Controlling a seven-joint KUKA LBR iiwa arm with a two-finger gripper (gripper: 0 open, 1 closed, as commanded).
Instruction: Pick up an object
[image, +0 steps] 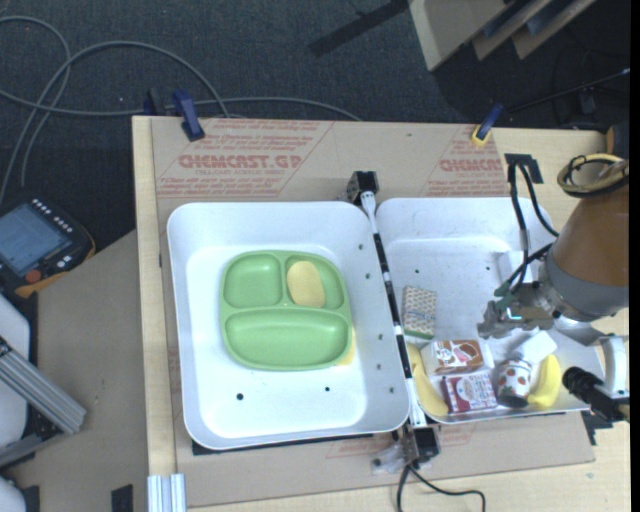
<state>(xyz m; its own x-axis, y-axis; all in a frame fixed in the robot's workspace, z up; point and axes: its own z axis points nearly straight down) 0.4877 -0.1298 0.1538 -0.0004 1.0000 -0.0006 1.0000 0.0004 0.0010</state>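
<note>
- Objects for picking lie in the right bin (440, 225), gathered at its near end: a patterned packet (420, 309), a red-and-white carton (456, 355), a dark red box (468, 392), a small round red-and-white item (515, 378) and a yellow banana-like piece (546, 381).
- The pincer (505, 318) is low inside the right bin, just right of the patterned packet and above the round item; whether it is open or gripping anything cannot be told.
- The arm (595, 250) enters from the right of that bin.
- The left bin (200, 240), beside the right bin, holds a green divided plate (285, 335) with a yellow item (306, 284) in one compartment.
- Both bins sit on the tabletop (250, 150).
</note>
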